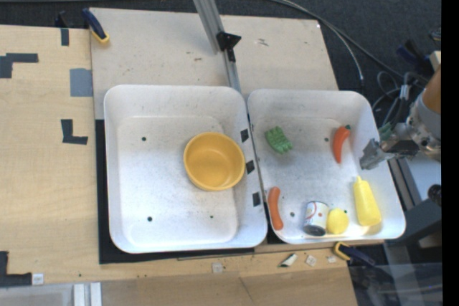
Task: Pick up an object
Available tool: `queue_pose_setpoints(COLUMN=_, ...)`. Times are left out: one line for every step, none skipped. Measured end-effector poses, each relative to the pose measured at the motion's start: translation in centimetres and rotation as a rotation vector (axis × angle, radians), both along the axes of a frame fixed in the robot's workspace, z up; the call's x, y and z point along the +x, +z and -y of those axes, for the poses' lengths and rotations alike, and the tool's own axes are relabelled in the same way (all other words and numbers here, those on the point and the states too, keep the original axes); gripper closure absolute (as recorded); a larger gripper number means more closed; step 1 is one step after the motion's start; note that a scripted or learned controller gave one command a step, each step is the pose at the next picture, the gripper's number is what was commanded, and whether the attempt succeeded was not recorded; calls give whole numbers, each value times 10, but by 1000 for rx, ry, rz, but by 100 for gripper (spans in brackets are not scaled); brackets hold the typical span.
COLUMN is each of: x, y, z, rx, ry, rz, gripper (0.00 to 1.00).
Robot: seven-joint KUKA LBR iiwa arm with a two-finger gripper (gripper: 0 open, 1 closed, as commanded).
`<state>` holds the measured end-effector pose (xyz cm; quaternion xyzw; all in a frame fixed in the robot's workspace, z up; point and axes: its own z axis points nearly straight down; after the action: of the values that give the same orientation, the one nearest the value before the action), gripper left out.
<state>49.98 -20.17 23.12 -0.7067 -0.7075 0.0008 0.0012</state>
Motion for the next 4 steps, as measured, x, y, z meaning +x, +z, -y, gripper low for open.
queue_pose_setpoints(x=0, y=0, z=0, rx=0, ry=0, rz=0, gripper=0)
queue_pose_setpoints(x=9, y=-52, z=-1, rx=1, ry=-1, rz=-5, gripper=0)
queue_pose_setpoints(x=5, y=-119, z=-3, rx=1, ry=-1, rz=-7, gripper=0)
queue_pose_setpoints(x=5, y=-140, z=-3, rx=4, ry=-1, rz=-3, gripper=0)
